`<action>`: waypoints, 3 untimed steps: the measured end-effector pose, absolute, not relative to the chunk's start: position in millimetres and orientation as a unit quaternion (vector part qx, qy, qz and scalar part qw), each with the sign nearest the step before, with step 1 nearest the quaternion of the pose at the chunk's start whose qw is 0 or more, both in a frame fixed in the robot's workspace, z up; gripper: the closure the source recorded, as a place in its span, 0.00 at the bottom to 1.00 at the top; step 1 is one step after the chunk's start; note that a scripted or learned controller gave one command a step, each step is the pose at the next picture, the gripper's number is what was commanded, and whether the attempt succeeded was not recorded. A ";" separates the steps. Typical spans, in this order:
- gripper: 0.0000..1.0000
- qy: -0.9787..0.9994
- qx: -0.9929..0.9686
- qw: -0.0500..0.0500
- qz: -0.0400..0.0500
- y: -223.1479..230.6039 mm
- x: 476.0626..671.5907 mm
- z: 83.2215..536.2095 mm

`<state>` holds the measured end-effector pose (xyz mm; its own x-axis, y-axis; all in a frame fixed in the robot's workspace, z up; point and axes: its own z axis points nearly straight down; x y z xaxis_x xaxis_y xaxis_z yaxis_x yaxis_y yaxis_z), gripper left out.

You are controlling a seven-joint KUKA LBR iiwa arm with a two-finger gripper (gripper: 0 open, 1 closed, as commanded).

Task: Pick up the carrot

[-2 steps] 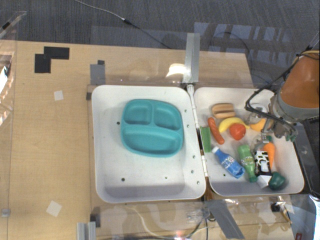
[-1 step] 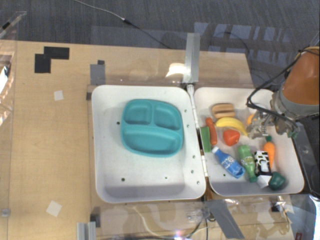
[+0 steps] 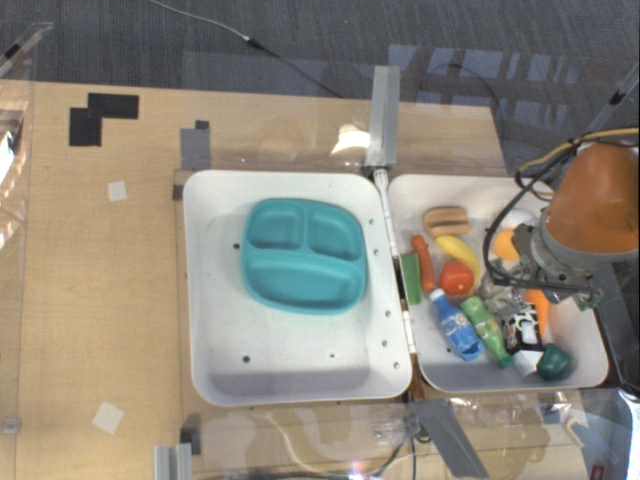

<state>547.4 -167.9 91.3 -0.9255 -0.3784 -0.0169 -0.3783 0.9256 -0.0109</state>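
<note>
The carrot is a short orange piece lying near the right side of the right bin, partly under the arm. A dark green lump sits just in front of it. My gripper hangs below the orange-banded wrist, low over the bin and right beside the carrot's left edge. The wrist body hides how the gripper meets the carrot.
The right bin also holds a bun, banana, tomato, red-orange stick, blue bottle, green bottle and a black-and-white item. A teal divided plate lies in the left bin.
</note>
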 end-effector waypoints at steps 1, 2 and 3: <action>0.00 0.981 -0.193 0.009 -0.003 -167.6 547.0 90.3; 0.00 0.994 -0.113 0.007 -0.001 -182.9 605.1 88.9; 0.00 1.000 -0.020 0.007 -0.001 -203.7 593.9 88.8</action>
<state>593.9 -203.7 88.8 -0.9991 -0.0391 -0.0132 -0.0391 0.9992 -0.0015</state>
